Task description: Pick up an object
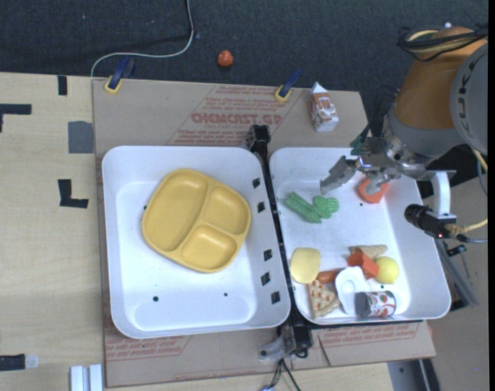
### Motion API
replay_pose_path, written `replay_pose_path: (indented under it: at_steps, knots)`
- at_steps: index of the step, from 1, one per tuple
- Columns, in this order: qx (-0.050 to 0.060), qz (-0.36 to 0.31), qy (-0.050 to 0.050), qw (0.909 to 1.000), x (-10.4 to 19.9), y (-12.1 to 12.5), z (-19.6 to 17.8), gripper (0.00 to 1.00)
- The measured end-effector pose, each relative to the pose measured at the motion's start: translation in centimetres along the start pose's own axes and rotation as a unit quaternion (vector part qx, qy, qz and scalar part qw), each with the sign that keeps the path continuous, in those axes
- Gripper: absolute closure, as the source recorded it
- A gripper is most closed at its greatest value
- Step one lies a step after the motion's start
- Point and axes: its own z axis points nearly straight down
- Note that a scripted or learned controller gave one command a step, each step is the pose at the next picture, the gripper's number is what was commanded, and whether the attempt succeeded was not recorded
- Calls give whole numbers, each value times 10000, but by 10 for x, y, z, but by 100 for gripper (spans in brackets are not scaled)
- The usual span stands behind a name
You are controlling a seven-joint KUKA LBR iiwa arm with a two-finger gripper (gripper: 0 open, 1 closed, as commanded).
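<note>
I see the tool (345, 173) over the far part of the right bin (418, 255), at the end of the grey arm (443, 88) that enters from the right with its orange band above the wrist. One grey finger (339, 176) slants down toward the bin floor. I cannot tell whether the fingers are spread or pressed together, and I see nothing between them.

Just beside the tool, toward the bin's right wall, lies an orange-red piece (371, 191). Near the finger, toward the bin's left wall, lies a green toy vegetable (311, 207), apart from the tool.

Along the near edge of the right bin I see a cluster: a pale yellow round piece (305, 264) at the left, a pizza slice (323, 297) at the near-left corner, a white can with a red label (370, 300) beside it, and a yellow ball (387, 270) with small orange pieces (360, 259) touching it.

The left bin (121, 243) holds a yellow divided plate (196, 218) with three compartments, resting near the bin's centre.

On the bench (36, 218) behind the right bin stands a small carton (322, 108). Beyond the bench's far edge, a small orange ball (225, 58) lies on the dark floor (313, 23).
</note>
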Motion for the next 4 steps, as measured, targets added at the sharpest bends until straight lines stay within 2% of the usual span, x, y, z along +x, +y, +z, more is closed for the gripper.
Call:
replay_pose_path:
  at_steps: [1, 2, 3, 4]
  knots:
    - [26, -9, 1, 10000, -2, 21, 114, 0]
    - [-11, -3, -9, 10000, 17, 4, 135, 0]
    - [-23, 22, -4, 10000, -37, -56, 132, 0]
    - [-32, 6, -14, 10000, -35, -53, 122, 100]
